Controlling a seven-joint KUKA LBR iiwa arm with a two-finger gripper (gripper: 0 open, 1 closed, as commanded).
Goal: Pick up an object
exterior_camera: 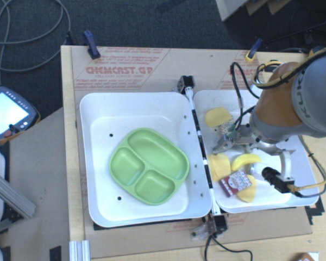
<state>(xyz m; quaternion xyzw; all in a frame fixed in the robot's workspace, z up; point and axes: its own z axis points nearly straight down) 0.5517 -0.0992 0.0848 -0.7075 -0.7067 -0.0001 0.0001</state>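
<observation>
Your arm (293, 99) reaches in from the right and hangs low over the right bin (301, 197), where the loose items sit, so a pick here is plausible. The claw (232, 136) is down near that bin's left side, among the items; whether it is apart or together you cannot tell from this slant, and nothing shows clamped in it. The candidates lie clustered along the bin's left half: a yellow piece (218, 116) on the far side, a banana (245, 160) just right of a second yellow piece (219, 166), and a red packet (235, 182) nearer, touching a pale yellow piece (247, 192). The left bin (98, 113) holds a green divided tray (148, 166), well apart from the claw. Judgement: crowding raises the risk of a glancing grasp.
</observation>
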